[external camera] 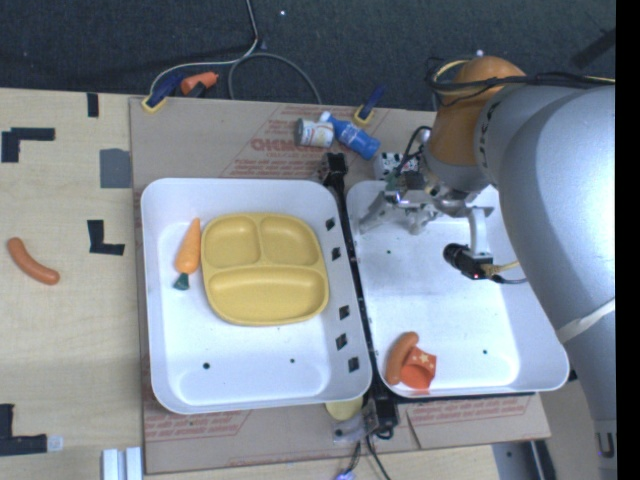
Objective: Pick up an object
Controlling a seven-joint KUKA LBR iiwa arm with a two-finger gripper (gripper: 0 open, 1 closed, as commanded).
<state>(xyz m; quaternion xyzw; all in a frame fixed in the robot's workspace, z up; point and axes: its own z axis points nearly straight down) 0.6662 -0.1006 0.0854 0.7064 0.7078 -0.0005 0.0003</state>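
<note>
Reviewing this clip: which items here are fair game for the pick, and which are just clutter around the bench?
Pick candidates, in the bins:
- carrot beside the yellow tray, left bin
- sausage and orange piece, right bin
- claw over the right bin's far end

Lying about:
- second sausage on the bench
- bottle
- clamp

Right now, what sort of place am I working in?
Probably a robotics lab bench set up for pick tests: two white bins, toy food such as a carrot and sausage, and clamps.

blue bottle (341, 133) behind bins (160, 268)
</note>
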